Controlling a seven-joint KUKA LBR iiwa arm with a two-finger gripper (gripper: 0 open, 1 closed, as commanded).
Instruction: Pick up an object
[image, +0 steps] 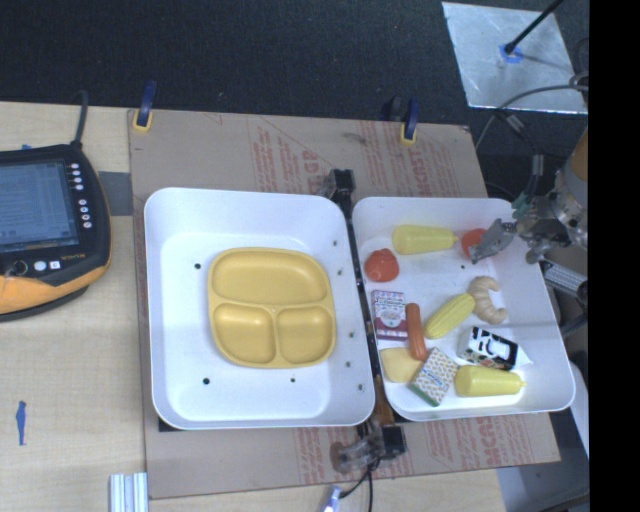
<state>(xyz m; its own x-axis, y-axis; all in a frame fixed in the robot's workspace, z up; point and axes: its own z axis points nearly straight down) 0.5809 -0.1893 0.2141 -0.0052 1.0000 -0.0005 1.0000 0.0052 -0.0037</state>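
The right bin (540, 300) holds several toy foods: a pale yellow squash (423, 238), a red tomato (381, 265), a small red piece (472, 240), a beige croissant (487, 297), a corn cob (449, 315), a sausage (414, 328) and a yellow cylinder (488, 381). My gripper (505, 238) reaches in from the right, low over the bin's far right corner. It sits right beside the small red piece and above the croissant. Nothing is visibly held in it.
The left bin (170, 300) carries a yellow divided tray (272, 305). Other items in the right bin are a red-white packet (388, 305), a cheese wedge (398, 364), a green-white box (433, 376) and a black-white item (490, 347). A tablet (45, 225) lies far left.
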